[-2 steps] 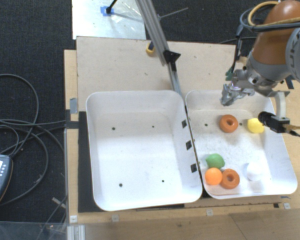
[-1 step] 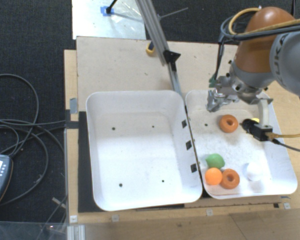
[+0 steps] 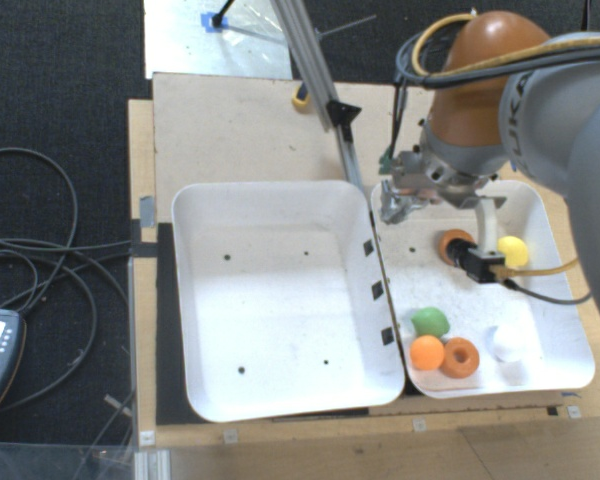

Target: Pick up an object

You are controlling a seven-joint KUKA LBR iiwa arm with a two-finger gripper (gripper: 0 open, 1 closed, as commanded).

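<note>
Hand (image 3: 394, 208) hangs over right bin (image 3: 570, 353); orange ring (image 3: 452, 242) just beside it.

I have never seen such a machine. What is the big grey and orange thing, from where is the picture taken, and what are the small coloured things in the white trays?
The big grey and orange thing is a robot arm. It reaches in from the right, and a program moves it. At its end is a gripper, a two-finger tool for picking things up. It hangs over the far left corner of the right bin, and I see nothing held in it.

The picture comes from one fixed camera above the bench, looking down at a slant.

Two shallow white bins stand side by side. The left bin shows just a few dark dots. In the right bin lie small objects: a green one, an orange ball, an orange ring, a white one, a yellow one and another orange piece partly hidden by the arm.
</note>
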